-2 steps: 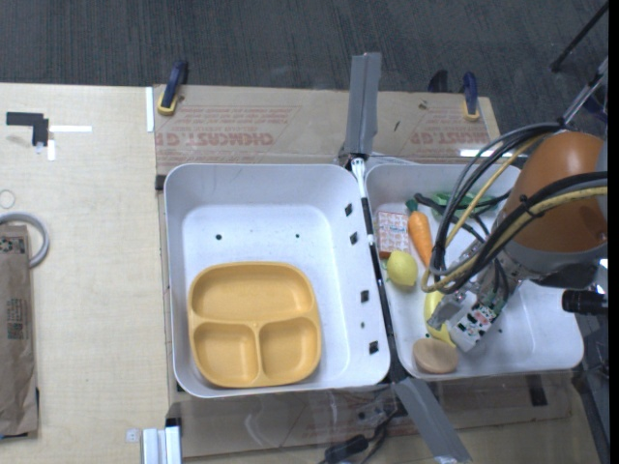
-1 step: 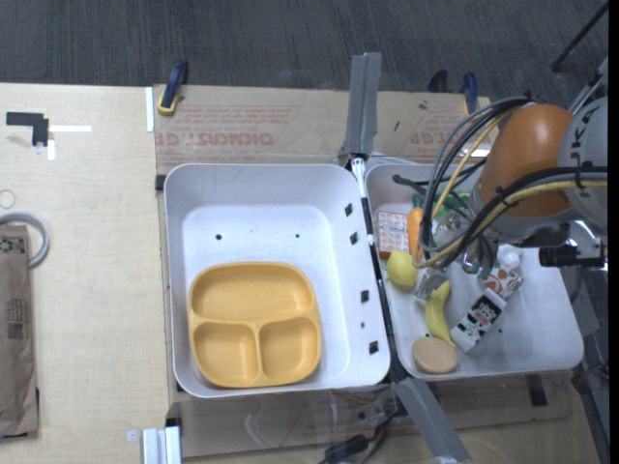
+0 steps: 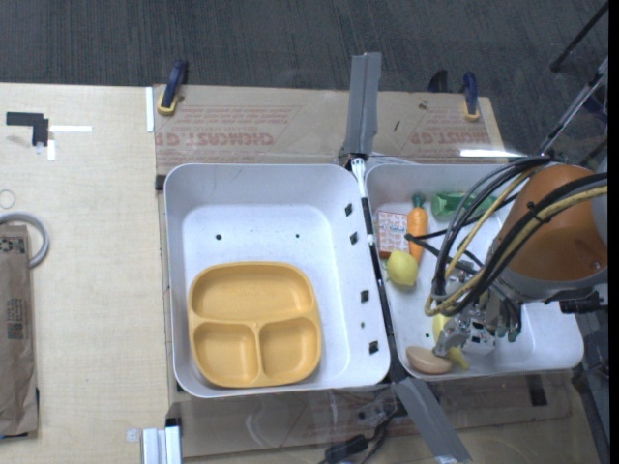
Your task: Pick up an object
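You will find the likeliest thing for picking, a tan rounded piece [image 3: 428, 361], at the near edge of the right bin [image 3: 551, 354], with a small yellow item [image 3: 455, 358] touching it and the gripper [image 3: 471, 333] just above both; whether its fingers are spread or closed you cannot tell. Farther back in that bin lie a lemon [image 3: 401, 269], a carrot [image 3: 417, 230], a small printed box [image 3: 391, 231] and a green item [image 3: 449, 203]. The left bin [image 3: 193, 191] holds a yellow divided plate [image 3: 255, 323].
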Controlling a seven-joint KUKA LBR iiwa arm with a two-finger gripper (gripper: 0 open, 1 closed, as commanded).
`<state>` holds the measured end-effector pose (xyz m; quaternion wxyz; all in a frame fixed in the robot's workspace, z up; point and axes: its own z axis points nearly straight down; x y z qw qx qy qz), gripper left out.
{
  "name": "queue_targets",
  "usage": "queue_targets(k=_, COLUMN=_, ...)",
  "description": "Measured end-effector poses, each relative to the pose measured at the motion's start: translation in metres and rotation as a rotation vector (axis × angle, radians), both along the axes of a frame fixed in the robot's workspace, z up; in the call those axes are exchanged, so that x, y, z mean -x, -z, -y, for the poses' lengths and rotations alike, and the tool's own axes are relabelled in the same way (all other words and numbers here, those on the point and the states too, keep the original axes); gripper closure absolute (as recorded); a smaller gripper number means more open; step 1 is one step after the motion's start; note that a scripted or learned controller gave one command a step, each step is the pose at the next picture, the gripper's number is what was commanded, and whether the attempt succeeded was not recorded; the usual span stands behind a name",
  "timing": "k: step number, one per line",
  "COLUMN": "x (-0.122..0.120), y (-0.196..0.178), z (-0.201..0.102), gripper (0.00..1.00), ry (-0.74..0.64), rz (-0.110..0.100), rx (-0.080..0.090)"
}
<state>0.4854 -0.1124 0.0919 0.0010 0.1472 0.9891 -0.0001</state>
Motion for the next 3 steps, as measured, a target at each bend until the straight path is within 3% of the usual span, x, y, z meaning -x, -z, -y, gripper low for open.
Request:
queue_targets(k=1, x=-0.001, y=-0.009, z=0.001, gripper=1.0, ry=0.003, rz=0.003, rx=0.0)
queue_targets(k=2, x=-0.001, y=-0.009, z=0.001, gripper=0.0, ry=0.003, rz=0.002, rx=0.0)
queue_targets(k=3, x=-0.033, y=-0.128, z=0.014, gripper=0.0, ry=-0.215, rz=0.001, rx=0.0)
